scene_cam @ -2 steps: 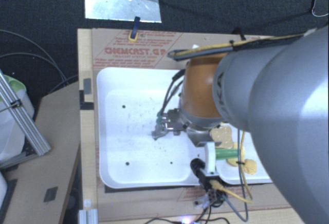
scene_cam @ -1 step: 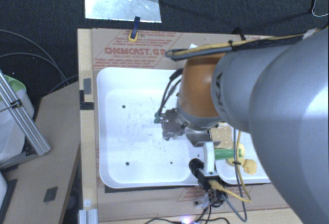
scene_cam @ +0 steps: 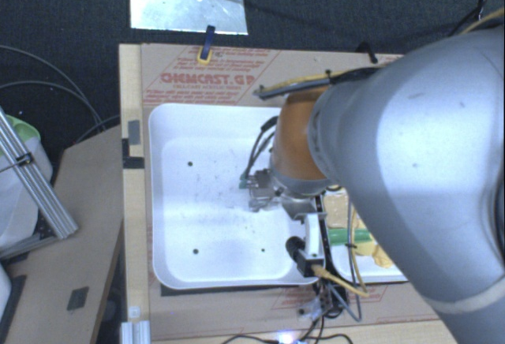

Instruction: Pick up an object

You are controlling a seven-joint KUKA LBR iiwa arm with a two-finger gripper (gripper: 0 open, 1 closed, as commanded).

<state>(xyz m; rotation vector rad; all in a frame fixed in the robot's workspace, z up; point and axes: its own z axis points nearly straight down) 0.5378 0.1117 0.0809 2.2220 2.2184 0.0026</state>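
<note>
My arm (scene_cam: 410, 169) reaches in from the right, its big grey body covering most of the right side and the orange band (scene_cam: 293, 147) sitting just above my wrist. My fingers (scene_cam: 256, 196) hang over the middle-right part of the left bin (scene_cam: 170, 200), close to the wall it shares with the other bin. From this angle the wrist hides them, so I cannot tell whether they are spread or pressed together, and I cannot see anything between them. The white floor of the left bin under me is bare apart from dark specks and a few small holes. In the right bin (scene_cam: 394, 278), mostly hidden beneath my arm, a green object (scene_cam: 347, 237) lies beside some pale yellow things (scene_cam: 377, 254). Both bins rest on a brown cardboard sheet (scene_cam: 213, 74) on the table (scene_cam: 87, 224)
</note>
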